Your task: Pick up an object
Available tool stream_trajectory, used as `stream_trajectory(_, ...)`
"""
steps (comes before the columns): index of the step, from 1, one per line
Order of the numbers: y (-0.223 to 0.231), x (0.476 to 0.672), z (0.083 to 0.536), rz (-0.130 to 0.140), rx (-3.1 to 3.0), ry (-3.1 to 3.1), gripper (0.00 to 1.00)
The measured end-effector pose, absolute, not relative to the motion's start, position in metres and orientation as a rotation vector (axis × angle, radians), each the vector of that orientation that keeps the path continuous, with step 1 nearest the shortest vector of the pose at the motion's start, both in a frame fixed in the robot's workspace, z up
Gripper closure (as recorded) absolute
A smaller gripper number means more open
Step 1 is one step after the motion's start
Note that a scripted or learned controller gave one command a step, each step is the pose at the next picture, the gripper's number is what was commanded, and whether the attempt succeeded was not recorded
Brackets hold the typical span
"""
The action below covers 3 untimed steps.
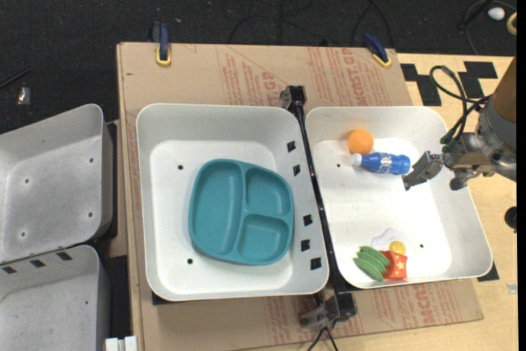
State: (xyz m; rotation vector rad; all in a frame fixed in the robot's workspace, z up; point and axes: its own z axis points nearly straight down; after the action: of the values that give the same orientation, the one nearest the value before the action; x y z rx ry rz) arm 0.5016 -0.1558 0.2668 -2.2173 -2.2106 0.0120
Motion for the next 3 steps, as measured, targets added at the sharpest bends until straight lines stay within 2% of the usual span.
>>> stream_trajectory(1, -0.155, 0.504, 0.273, 0.001, -2.22, -2.222, 0.0)
stream_trajectory(3, -0.151, 0.497, 0.153, 0.004, -2.22, -2.216, 0.0)
